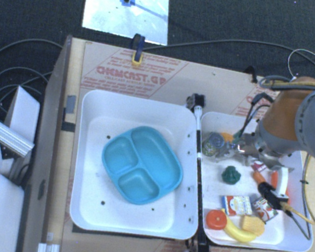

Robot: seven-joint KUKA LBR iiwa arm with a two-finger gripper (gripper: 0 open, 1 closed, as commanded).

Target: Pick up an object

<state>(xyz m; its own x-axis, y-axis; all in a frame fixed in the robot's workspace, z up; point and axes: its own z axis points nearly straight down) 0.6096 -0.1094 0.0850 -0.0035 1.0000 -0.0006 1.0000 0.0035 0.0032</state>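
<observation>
The hand (242, 147) reaches in from the right over the far part of the right-hand shallow white bin (297, 238); whether it is spread or pressed together cannot be told. Just beside it to the left lies a crumpled clear plastic wad with a yellow patch (216, 144), close to the bin's left wall. Nearer the camera sits a small dark green lumpy toy (231, 175). To its right an orange carrot-shaped piece (266, 186) lies on a diagonal, its long axis running from upper left to lower right. Further out lie a small red and white carton (236, 205), a round orange disc (216, 220) and a yellow banana-shaped toy (243, 229). The left-hand white bin (89, 159) holds a light blue divided plastic plate (141, 163). Both bins rest on the tabletop (154, 74).
</observation>
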